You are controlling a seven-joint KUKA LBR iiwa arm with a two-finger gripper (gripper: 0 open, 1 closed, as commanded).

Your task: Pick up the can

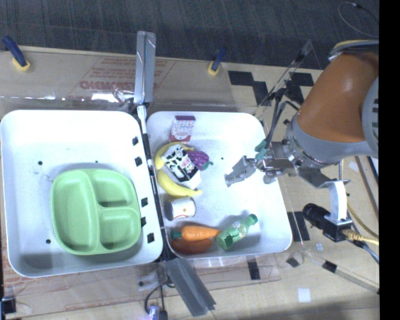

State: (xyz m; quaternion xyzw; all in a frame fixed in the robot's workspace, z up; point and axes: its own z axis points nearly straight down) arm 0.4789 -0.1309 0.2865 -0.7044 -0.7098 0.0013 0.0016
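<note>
A tan bench (67, 65) was seen from above over dark flooring, with two white bins side by side. In the left bin (27, 145) a green tray (97, 211) lay. In the right bin (243, 129) the objects were crowded toward the left wall and near edge: a red-labelled can (183, 129) at the far side, a banana (167, 179) with a black-and-white carton (181, 164) and grapes (199, 157) over it, a small cup (180, 209), a carrot (198, 233) and a green bottle (237, 232).

The gripper (239, 172) was held above the bare middle of the right bin, well apart from the can; whether its fingers stood apart or together could not be told. Nothing was seen between them. The approach step was judged to be in hand, with no grasp made.

A move up and to the left would be called for next, then a descent over the can. Open floor was left on the can's right side; the far wall lay just behind it and the banana pile just in front, so a closing line across the can's free sides would be favoured.
</note>
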